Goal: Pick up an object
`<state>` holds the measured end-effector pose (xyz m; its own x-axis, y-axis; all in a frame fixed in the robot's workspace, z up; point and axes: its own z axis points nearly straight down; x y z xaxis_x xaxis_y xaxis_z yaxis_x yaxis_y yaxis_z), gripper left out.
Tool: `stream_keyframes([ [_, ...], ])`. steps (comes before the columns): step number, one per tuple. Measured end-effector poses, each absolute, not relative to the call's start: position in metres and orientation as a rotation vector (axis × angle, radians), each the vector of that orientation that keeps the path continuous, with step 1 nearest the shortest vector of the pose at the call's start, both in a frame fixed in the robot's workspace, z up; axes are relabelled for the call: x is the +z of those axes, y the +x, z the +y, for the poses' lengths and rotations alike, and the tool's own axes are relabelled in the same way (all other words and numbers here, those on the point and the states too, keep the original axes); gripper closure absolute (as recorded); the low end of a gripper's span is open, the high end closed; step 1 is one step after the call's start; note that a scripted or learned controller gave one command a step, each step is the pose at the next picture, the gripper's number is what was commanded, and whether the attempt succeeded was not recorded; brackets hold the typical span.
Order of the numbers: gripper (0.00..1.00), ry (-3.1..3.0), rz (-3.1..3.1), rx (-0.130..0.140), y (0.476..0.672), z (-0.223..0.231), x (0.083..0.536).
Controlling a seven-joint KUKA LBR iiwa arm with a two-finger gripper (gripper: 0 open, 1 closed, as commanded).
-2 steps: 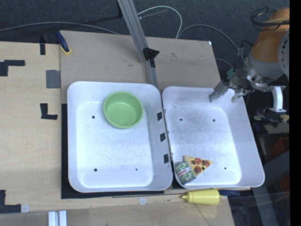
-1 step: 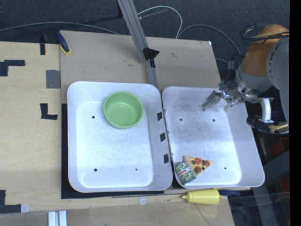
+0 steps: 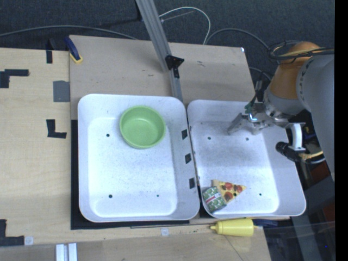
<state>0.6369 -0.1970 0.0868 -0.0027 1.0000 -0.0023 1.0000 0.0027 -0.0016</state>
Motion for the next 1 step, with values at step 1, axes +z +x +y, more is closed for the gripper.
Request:
stream_keyframes([
  [1,1.0,2.217,2.225,-0.004,0.6373,-0.1965,0.0987],
])
